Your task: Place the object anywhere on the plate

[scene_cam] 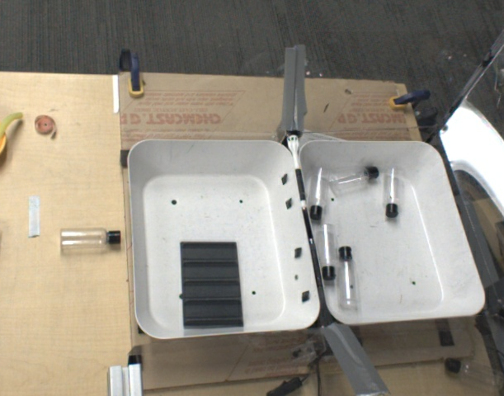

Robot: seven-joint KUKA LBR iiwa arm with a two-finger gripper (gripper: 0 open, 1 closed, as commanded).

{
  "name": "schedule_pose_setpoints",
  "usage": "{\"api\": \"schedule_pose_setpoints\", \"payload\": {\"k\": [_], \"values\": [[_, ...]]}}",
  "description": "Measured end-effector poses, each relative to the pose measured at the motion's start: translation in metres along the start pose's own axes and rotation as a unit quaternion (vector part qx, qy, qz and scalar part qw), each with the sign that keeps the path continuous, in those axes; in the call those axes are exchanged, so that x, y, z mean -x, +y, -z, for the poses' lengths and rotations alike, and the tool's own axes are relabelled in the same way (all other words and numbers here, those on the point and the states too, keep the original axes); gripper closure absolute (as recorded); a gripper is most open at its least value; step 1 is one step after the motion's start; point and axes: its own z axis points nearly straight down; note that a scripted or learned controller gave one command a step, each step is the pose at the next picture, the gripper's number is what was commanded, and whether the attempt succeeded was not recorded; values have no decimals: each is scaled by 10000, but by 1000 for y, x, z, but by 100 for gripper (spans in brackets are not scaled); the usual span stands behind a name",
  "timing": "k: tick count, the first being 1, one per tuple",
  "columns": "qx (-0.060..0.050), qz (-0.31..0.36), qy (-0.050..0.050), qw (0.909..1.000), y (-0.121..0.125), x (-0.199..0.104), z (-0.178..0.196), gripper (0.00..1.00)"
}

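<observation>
1. Bench top (pixel 54 304) of pale wood fills the 9 o'clock side of the view, with a sheet of brown cardboard (pixel 235 110) laid over its 3 o'clock part.
2. Left bin (pixel 153 159) and right bin (pixel 449 246), both white and shallow, sit touching side by side on the cardboard.
3. Plate (pixel 210 285), dark, ribbed and rectangular, lies flat in the left bin toward 6 o'clock, its long axis running 12 to 6.
4. Five clear vials with black caps lie in the right bin, well apart from the plate.
   - First vial (pixel 315 192) lies by the bin's 9 o'clock wall, long axis 12 to 6, cap toward 6.
   - Second vial (pixel 349 178) lies just beside it, axis roughly 9 to 3, cap toward 3.
   - Third vial (pixel 392 190) runs 12 to 6, cap toward 6.
   - Fourth vial (pixel 326 250) runs 12 to 6 along the 9 o'clock wall, cap toward 6.
   - Fifth vial (pixel 348 280) lies just beside the fourth, cap toward 12.
5. Spare vial (pixel 85 238) rests on the bare wood at 9 o'clock of the left bin, cap toward 3.
6. Blue clamps (pixel 126 63) grip the cardboard's 12 o'clock edge.
7. Gripper: how its jaws stand cannot be told.
</observation>
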Motion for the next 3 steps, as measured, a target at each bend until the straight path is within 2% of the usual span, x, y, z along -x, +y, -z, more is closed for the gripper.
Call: {"api": "schedule_pose_setpoints", "payload": {"k": [1,2,3], "values": [[2,-775,9,9970,-44,-47,0,0],[6,-1186,8,9929,8,-16,0,0],[2,-1183,11,9930,-28,-47,1,0]]}}
